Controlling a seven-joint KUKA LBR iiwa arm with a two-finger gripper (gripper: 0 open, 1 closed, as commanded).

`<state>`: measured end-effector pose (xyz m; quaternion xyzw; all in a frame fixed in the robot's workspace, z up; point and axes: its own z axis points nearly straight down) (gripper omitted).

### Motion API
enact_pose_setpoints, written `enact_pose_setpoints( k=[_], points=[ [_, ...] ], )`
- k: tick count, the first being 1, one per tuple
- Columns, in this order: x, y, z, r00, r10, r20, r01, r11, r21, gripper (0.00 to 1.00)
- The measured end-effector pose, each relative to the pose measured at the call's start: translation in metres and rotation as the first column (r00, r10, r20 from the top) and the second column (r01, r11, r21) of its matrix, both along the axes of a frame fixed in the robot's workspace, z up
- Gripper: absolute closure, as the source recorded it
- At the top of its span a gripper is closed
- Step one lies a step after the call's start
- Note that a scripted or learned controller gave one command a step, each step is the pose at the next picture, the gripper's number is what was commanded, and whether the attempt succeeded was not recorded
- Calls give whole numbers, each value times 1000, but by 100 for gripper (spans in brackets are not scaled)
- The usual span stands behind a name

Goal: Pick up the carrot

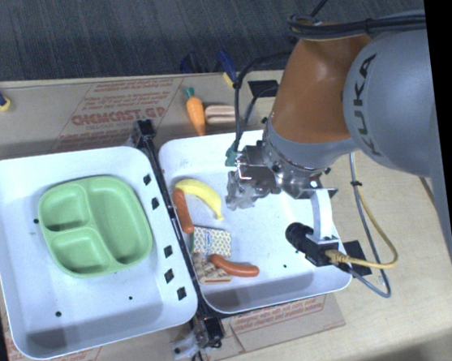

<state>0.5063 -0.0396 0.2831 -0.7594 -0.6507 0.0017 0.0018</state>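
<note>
The carrot is lying on the worktop just behind the right bin (outside it), while the end effector is hovering inside that bin, near a banana; its grip state cannot be told.

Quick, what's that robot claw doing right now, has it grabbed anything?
Gripper: over the right bin; open or closed cannot be told, nothing seen in it. Carrot lies outside the bin.

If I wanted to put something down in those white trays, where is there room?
The right bin has bare floor between the banana and the tool. Its left edge is crowded with food. In the left bin, the floor is bare below the green plate.
</note>
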Motion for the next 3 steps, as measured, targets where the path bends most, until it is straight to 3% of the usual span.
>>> enact_pose_setpoints(
  k=[1,2,3],
  points=[
    [-24,-69,2,988,157,1,-157,988,1,100],
    [-30,-98,66,904,428,4,-428,904,-1,100],
    [-24,-30,-15,665,747,3,-747,665,1,100]
  ],
)
